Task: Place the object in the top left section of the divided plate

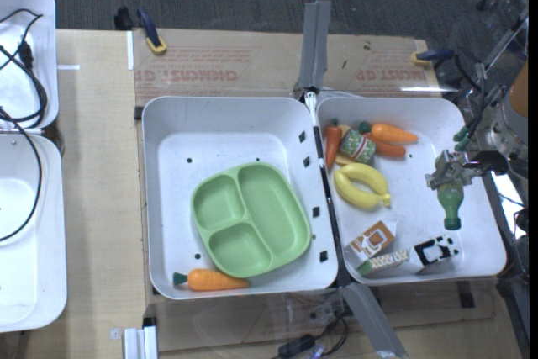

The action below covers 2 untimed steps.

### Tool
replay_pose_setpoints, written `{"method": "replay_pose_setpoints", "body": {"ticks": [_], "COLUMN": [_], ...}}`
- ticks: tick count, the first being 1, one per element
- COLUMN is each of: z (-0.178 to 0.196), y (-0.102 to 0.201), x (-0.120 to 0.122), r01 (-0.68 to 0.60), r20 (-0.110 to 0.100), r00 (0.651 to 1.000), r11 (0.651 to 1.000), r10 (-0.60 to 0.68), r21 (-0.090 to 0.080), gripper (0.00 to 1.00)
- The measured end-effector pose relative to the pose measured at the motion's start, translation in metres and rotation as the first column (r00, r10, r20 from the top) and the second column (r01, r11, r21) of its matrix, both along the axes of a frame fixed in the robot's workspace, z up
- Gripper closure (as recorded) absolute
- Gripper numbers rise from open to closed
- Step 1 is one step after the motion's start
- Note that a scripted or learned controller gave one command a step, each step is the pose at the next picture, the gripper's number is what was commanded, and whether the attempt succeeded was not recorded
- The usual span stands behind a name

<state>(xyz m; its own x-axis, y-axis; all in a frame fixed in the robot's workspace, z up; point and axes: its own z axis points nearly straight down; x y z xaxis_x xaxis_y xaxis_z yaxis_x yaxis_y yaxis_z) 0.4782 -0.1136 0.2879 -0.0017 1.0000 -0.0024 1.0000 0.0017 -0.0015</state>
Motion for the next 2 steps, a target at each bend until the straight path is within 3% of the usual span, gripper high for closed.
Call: {"method": "replay_pose_setpoints", "body": {"ticks": [1,2], "z": [0.0219,0.0295], "y": [-0.0324,-0.0324], "x": [0.0224,0.0232], "r01": [-0.078,-0.082], "r20": [0.000,-0.004], "r00": [0.997,0.997], "r11": [0.997,0.997], "r10": [0.078,0.082], "r21": [0.000,-0.002], "gripper": [1.00,1.00]}}
